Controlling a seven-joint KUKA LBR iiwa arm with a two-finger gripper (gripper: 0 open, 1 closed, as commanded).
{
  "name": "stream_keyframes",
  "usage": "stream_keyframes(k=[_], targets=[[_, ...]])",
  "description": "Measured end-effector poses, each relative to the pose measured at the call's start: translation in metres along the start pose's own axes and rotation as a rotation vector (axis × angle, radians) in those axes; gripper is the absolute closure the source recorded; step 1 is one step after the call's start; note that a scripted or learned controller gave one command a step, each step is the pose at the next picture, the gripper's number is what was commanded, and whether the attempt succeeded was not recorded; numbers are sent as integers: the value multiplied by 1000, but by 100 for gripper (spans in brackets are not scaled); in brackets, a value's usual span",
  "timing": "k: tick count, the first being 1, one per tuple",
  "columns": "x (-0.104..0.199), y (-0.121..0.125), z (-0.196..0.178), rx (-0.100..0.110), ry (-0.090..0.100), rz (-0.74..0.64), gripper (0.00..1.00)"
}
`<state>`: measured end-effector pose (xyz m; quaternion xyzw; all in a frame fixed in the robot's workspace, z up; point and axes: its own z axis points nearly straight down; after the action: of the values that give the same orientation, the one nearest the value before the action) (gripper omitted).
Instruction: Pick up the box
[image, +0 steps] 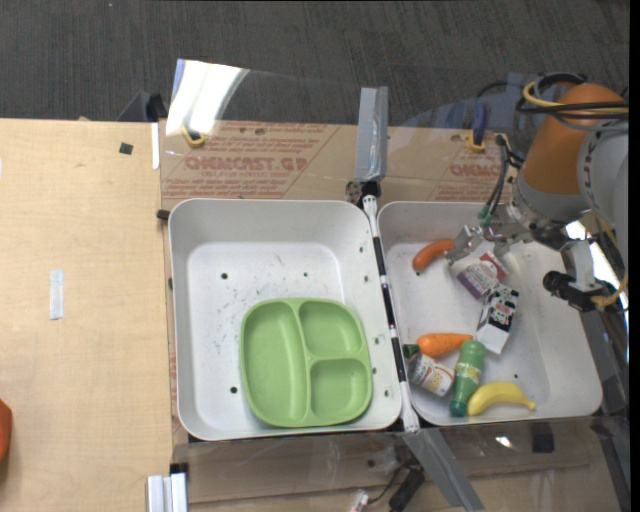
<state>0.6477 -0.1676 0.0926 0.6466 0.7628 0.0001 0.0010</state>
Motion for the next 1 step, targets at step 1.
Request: stream_keyframes(k=[1], targets=[[18, -63, 1, 1, 1, -35, 0]])
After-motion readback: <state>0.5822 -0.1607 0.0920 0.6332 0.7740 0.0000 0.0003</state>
